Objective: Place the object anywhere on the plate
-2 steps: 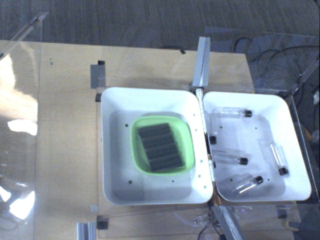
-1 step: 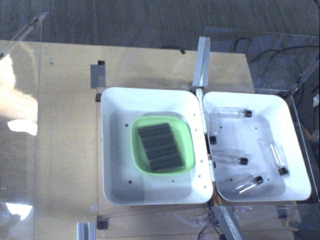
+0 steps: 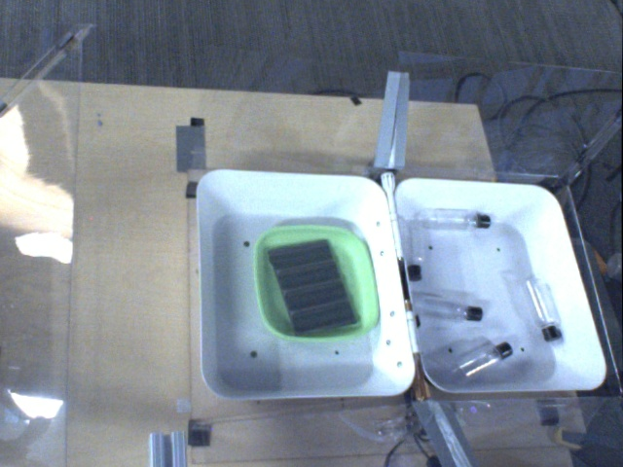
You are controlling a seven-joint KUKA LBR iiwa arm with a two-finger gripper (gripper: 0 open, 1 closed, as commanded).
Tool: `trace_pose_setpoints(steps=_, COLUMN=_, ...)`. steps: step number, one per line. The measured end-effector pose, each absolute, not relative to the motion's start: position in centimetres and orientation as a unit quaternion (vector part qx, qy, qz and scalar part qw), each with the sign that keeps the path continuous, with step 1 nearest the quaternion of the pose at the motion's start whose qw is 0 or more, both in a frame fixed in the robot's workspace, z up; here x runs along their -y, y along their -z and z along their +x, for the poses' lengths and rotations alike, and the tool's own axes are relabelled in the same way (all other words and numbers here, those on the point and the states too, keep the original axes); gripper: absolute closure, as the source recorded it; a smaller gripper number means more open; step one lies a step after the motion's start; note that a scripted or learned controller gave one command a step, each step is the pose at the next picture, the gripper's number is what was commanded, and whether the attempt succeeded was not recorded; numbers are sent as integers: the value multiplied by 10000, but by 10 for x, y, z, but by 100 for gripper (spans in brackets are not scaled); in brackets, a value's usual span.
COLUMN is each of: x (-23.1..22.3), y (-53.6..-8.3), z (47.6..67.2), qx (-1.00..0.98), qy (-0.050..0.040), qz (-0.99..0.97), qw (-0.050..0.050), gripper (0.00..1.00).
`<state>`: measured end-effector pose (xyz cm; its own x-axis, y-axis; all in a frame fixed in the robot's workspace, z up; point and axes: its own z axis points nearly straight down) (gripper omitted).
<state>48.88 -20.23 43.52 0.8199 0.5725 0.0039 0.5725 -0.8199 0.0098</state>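
Green plate (image 3: 362,261) sits in the left bin (image 3: 224,261); clear vials (image 3: 453,220) lie scattered in the right bin (image 3: 574,290). Gripper state: cannot tell. Risk: a smooth round vial could roll or slip from a pinch.

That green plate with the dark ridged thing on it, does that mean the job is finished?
It looks done: the dark ridged block lies flat on the green plate in the left bin, well inside its rim. Nothing looks in hand at this moment. Four clear tubes with black caps lie loose in the right bin. For this task, nothing seems left.
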Motion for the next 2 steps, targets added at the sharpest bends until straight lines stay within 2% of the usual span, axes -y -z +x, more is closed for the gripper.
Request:
trace_pose_setpoints(steps=1, x=179, y=-415, z=489, qx=-2502, qy=-27, qz=9682, qw=14, gripper=0)
trace_pose_setpoints(steps=2, x=205, y=-384, z=488, qx=-1983, qy=-14, qz=9801, qw=2, gripper=0)
